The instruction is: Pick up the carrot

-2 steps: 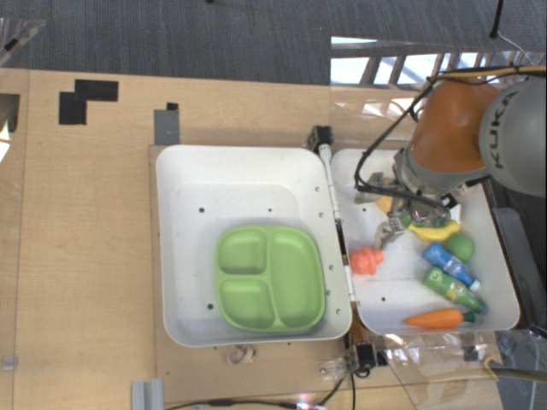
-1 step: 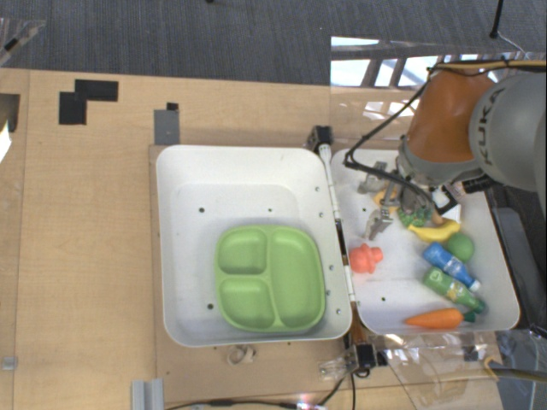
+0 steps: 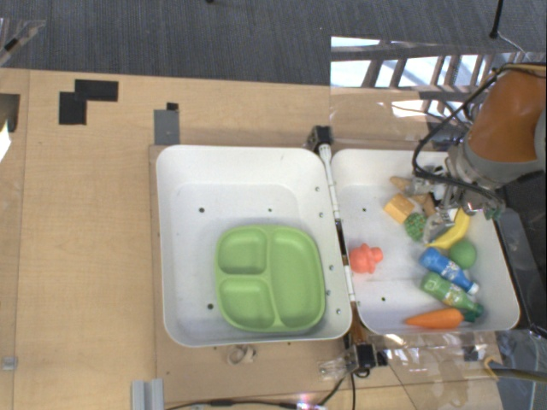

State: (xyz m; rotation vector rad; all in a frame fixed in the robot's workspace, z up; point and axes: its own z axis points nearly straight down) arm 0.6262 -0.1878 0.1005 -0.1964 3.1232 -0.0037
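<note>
Your gripper point(image 3: 442, 214) hung over the right bin point(image 3: 376, 301), well short of the carrot point(image 3: 434, 319).

You had the carrot lying along that bin's near edge — just below a green bottle point(image 3: 451, 291) and a blue one point(image 3: 446, 267). The gripper sat farther back, above a banana point(image 3: 454, 230) and a yellow block point(image 3: 398, 209); whether its jaws were open, I couldn't tell. A green divided plate point(image 3: 270, 277) lay in the left bin point(image 3: 188, 186).

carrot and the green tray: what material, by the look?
Carrot: probably molded toy plastic, smooth uniform orange with a green tip, slight sheen. Green tray: likely matte plastic, one even pale green, rounded molded compartments. Neither can be confirmed from above.
</note>
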